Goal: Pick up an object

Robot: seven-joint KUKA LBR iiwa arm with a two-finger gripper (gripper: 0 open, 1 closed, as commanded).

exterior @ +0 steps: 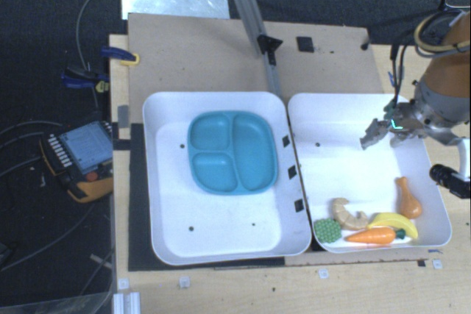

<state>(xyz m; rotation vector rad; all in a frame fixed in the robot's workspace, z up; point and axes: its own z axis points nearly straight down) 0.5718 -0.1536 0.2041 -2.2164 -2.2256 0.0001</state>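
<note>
Gripper hovering over bare floor of right white bin, apparently open, holding nothing. Plastic toy food, yellow banana and orange carrot, clustered lower right. Risk: descending here grabs nothing; tight clutter may cause slip.

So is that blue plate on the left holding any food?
Empty: the blue plate shows three bare compartments; the toy food lies in the right bin.
</note>
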